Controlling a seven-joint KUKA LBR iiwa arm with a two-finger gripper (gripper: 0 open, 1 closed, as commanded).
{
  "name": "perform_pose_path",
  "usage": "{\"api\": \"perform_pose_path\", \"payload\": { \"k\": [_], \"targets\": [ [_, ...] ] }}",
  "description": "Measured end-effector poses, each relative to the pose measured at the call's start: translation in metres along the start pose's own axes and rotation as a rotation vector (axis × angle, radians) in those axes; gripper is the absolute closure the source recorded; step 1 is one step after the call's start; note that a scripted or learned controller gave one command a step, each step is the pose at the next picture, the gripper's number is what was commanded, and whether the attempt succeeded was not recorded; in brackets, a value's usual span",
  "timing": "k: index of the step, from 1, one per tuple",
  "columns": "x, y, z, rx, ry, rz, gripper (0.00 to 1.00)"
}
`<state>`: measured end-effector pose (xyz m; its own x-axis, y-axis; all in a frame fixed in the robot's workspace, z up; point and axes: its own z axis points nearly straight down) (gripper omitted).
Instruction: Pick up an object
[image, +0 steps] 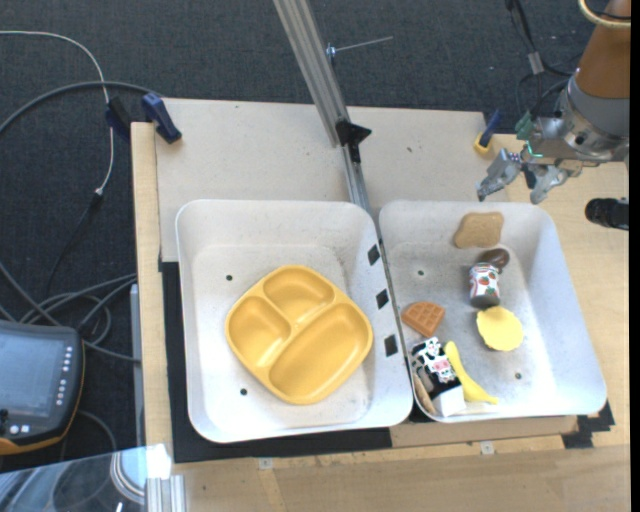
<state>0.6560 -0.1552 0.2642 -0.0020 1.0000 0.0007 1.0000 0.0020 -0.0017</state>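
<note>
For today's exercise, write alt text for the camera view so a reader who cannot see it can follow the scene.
A grey robot arm's open, empty gripper hovers above the far edge of the right bin, which holds small toy foods. The left bin holds a yellow divided plate.

Yellow tray glossy plastic; white bins matt; bench pale wood.

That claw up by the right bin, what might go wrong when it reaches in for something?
The gripper, open, hovers above the right bin's far rim, so it might clip that on descent. The small can and the yellow disc sit close together; grabbing one may knock the other.
</note>
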Motion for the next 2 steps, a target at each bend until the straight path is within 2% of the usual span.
{"api": "perform_pose_path", "payload": {
  "k": [1,2],
  "targets": [
    [0.02,-0.017,-0.017,0.0,0.002,-0.001,0.0],
    [-0.048,0.02,-0.132,-0.014,-0.007,0.005,0.0]
  ]
}}
